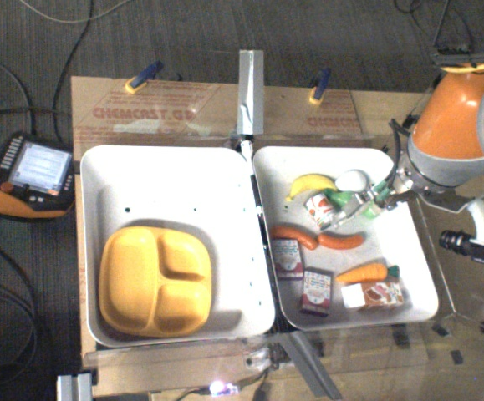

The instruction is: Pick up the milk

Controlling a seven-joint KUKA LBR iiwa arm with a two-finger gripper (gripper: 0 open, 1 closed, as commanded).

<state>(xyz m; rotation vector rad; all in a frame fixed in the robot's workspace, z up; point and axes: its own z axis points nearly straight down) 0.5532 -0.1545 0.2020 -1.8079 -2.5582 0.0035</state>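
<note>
The milk I take to be the small white container with a red label (320, 210), lying tilted in the right-hand shallow white plastic bin (409, 261). The view is too coarse to be sure of its kind, and two small dark-red cartons (287, 257) lower in the bin could also be drink boxes. It looks light and fairly stiff, probably with a smooth, somewhat slippery skin. A hold across its narrow body, at mid-length and squarely on the two flat or long sides, seems soundest. A grip near one end would likely let it swivel or squirt out.

The grey two-finger gripper (369, 200) reaches in from the right and sits low over the bin's upper part. The container lies just to the gripper's left and a little below, very close, with a green piece (340, 197) and a white rounded thing (351, 180) between or against them. I cannot tell whether they touch, nor whether the gripper is open or closed.

A yellow banana (308, 184) lies up and left of the gripper. Two orange-red sausages (342, 241) lie below it. An orange carrot (363, 272) and a flat red-and-white packet (375, 294) lie well below. A yellow sectioned tray (154, 281) sits in the left bin (141, 165) on the table, well apart.
</note>
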